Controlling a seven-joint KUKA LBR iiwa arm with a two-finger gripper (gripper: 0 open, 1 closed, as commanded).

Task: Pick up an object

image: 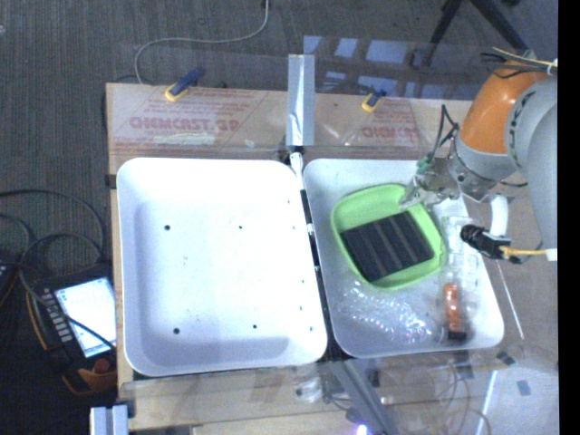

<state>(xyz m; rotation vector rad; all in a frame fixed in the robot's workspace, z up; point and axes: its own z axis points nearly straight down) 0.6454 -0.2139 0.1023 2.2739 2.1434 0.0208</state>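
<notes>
In the right bin (362, 172) lies a lime-green bowl (352, 217), tilted, with a dark ribbed slab (390, 246) inside it. A patch of crinkled clear plastic (381, 314) lies in front of the bowl. A small orange-brown item (451, 308) rests near the bin's front right corner, with a clear piece (462, 265) just behind it. My gripper (424, 188) comes in from the right and sits at the bowl's upper right rim, touching or just above it. The orange-banded wrist (494, 120) rises behind it.
The left bin (217, 261) is beside the right one, separated by a dark rim. A metal post (300, 98) stands behind the divide. Two yellow clamps (181, 84) (373, 101) hold the back board. A tablet (86, 311) and cables lie on the floor at left.
</notes>
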